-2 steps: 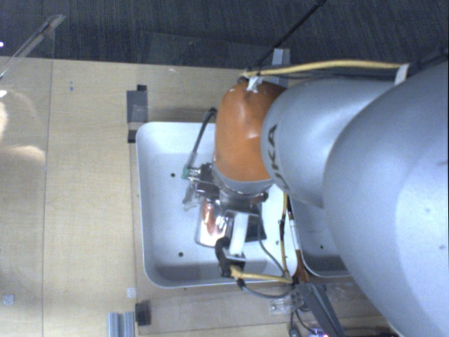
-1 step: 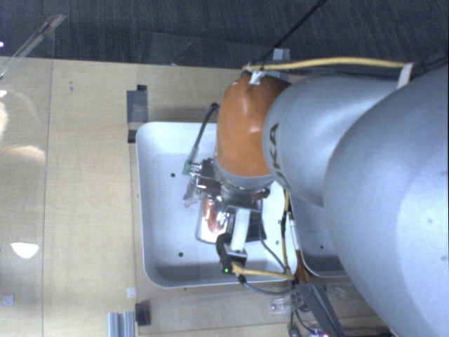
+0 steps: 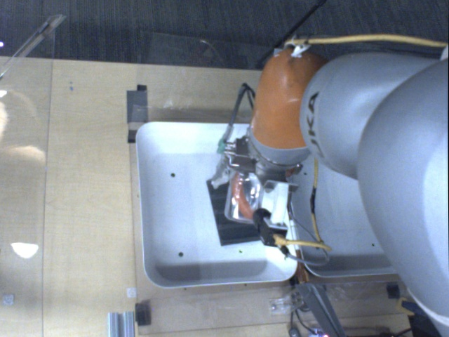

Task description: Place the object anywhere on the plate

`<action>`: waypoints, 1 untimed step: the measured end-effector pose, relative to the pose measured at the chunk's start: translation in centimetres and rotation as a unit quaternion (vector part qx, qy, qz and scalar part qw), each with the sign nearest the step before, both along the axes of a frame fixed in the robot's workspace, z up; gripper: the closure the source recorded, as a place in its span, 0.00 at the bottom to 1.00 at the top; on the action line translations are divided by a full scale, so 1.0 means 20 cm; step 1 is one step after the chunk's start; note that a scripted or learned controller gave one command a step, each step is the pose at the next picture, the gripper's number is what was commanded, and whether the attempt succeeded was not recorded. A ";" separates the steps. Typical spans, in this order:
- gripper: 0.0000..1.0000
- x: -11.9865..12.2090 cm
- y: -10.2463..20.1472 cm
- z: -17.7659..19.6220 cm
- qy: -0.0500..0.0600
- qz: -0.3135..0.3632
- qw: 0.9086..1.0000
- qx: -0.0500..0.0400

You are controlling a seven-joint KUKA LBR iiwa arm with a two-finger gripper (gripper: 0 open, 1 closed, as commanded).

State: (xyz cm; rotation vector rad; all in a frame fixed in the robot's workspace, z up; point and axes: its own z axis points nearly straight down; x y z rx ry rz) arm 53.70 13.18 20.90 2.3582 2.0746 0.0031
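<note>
My gripper (image 3: 242, 195) hangs low over the right side of the left bin (image 3: 158, 209), wrist pointing down. The wrist housing and cables cover its tip from this angle; I cannot tell how it is set or whether it holds anything.

Directly under it: a reddish-orange object (image 3: 242, 192) with a shiny wrapping or glare, close against the gripper body. Cannot confirm grasp versus merely lying beneath. Its shape is too obscured to name.

Below that: a dark flat square, which I take to be the plate (image 3: 231, 223), tilted relative to the bin walls, lying near the bin's right wall toward the near edge. The object appears over the plate's far part.

Risks, as judged:
- If the object is not secured, any lift drops it; it may roll off the plate onto the white floor.
- Object sits near the plate's far edge; a release here could land it half off.
- The plate looks loose and thin; contact pressing down may shove it against the right wall.
- My cables (image 3: 309, 244) trail near the divider between bins and may snag.
</note>
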 end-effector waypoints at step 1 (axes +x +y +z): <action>1.00 0.24 -0.26 -0.13 0.000 0.075 0.997 0.000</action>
